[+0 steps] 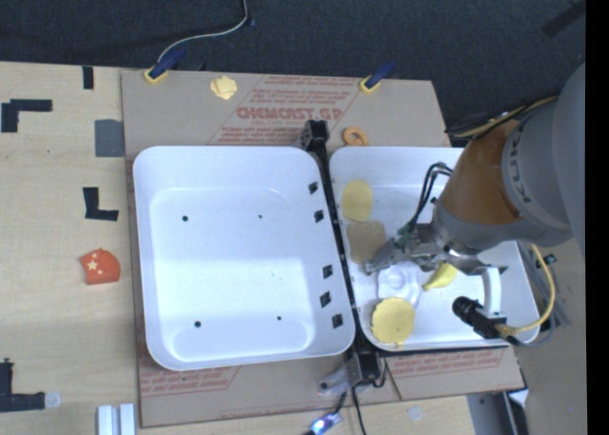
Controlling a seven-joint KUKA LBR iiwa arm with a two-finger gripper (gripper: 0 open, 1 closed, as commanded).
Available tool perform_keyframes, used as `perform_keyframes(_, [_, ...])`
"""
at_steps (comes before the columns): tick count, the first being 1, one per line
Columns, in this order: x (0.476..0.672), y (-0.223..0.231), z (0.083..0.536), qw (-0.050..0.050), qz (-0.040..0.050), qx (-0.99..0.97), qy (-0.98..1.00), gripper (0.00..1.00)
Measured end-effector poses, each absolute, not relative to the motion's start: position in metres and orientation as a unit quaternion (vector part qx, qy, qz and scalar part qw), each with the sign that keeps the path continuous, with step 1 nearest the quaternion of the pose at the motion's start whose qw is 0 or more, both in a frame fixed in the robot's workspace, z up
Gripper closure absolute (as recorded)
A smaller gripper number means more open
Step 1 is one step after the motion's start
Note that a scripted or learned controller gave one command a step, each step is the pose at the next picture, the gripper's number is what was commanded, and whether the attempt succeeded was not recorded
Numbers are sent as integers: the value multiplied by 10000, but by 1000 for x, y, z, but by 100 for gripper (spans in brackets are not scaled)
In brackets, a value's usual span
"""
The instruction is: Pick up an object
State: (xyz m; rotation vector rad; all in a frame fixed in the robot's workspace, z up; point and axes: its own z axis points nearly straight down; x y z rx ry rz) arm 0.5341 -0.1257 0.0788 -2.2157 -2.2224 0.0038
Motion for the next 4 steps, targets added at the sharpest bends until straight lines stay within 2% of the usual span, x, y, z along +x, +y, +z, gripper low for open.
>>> perform_keyframes(1, [611, -99, 85, -15, -17, -7049, -7093, 0])
perform_keyframes(2, [665, -101, 85, -13, -7, -7061, -7081, 0])
perform_keyframes(3, [651, -36, 149, 5, 12, -7070, -7072, 0])
perform_keyframes(4, [666, 70, 187, 5, -29, -7030, -7112, 0])
